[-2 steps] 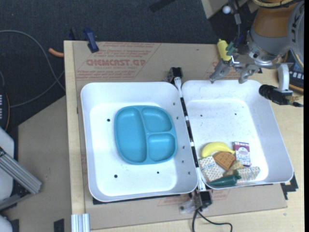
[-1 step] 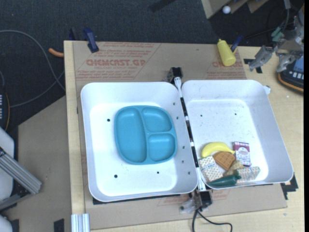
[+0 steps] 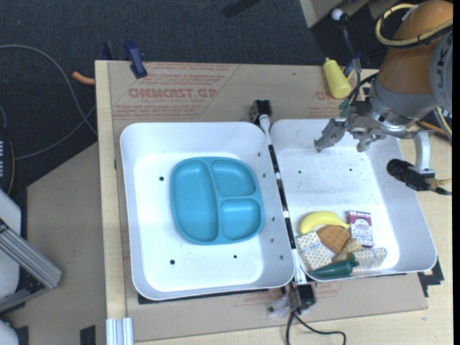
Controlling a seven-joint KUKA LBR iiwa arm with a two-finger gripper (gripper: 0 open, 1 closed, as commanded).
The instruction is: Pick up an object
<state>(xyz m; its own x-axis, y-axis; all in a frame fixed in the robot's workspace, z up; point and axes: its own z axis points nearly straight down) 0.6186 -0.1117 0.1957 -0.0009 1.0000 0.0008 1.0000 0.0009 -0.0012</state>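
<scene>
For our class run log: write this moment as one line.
gripper: open, holding nothing, over right bin | banana: near corner pile | blue plate: left bin

One fixed camera looked down at a slant on the surface (image 3: 215, 85) from above, far enough off to take in both bins whole. The left bin (image 3: 144, 250) sat near the middle of the view, with the right bin (image 3: 410, 228) touching its right side. Dark floor showed beyond the left bin's far edge, and the arm (image 3: 413, 63) entered at the upper right.
</scene>
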